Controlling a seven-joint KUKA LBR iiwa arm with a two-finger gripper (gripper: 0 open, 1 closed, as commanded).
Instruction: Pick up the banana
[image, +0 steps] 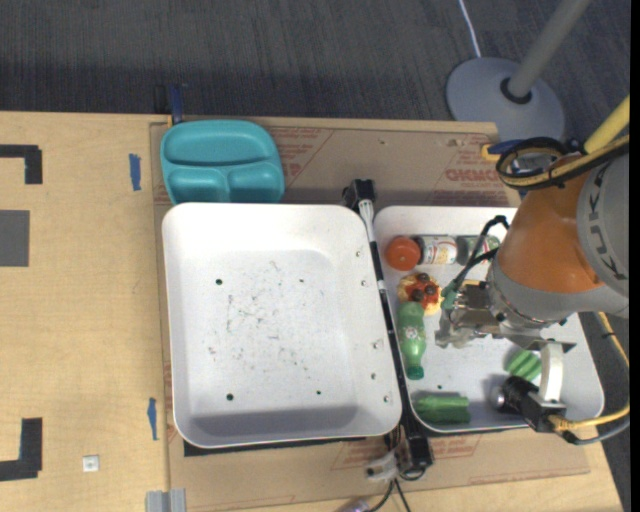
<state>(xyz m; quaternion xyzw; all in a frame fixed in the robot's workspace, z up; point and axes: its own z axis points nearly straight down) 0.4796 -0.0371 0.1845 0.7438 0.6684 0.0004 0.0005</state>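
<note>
Under the pincer (470, 325), right bin (590, 400) clutter hid any banana; finger state could not be told. Best: confirm target, descend squarely, avoid green bottle (411, 340) alongside.

arm (590, 215): grey casing, broad orange band
cables: yellow and black, looped above the band
hand (470, 318): grey metal

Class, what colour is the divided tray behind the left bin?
Teal tray, shown best in the camera view.
</note>
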